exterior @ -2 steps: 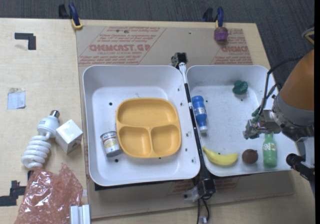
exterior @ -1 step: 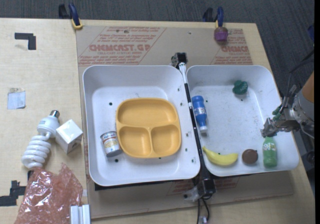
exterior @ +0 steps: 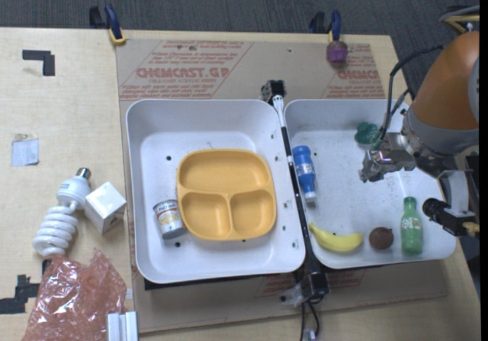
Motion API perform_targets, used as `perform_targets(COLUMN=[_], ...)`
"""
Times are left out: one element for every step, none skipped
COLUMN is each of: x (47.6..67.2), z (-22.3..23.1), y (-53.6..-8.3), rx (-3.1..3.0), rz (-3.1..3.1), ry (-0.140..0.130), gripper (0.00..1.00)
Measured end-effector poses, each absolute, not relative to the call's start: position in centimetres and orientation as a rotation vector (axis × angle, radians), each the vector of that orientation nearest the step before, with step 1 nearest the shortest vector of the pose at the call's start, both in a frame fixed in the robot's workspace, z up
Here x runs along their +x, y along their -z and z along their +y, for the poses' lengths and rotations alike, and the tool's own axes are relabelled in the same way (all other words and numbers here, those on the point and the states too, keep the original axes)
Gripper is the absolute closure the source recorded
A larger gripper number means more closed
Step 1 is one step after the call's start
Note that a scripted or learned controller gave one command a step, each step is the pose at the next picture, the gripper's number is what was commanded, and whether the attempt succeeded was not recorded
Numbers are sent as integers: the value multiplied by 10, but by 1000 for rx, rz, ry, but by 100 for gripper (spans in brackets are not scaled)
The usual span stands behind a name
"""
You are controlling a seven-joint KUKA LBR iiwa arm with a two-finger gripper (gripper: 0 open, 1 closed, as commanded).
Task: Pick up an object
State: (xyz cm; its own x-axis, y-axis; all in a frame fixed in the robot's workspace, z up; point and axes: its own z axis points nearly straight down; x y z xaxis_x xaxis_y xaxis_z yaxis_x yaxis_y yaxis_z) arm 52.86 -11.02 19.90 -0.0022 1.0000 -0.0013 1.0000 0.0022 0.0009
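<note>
Pick attempt, right white plastic bin (exterior: 335,114): tool (exterior: 371,172) low, grip state indeterminable, nothing seen held.
Nearest candidate: teal crumpled object (exterior: 367,133) just behind tool; advise centring above it before closing.

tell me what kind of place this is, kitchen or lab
Most likely a robot lab bench, not a kitchen: two white bins sit on a clamped board, the grey and orange arm reaches over them, and odd items like a banana and blue bottle serve as test pieces.
</note>
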Motion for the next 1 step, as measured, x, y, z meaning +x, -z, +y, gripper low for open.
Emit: perform_targets(x=[483], z=[-177], y=[-189], rx=[2220], rz=[2222], ry=[1], gripper=[100])
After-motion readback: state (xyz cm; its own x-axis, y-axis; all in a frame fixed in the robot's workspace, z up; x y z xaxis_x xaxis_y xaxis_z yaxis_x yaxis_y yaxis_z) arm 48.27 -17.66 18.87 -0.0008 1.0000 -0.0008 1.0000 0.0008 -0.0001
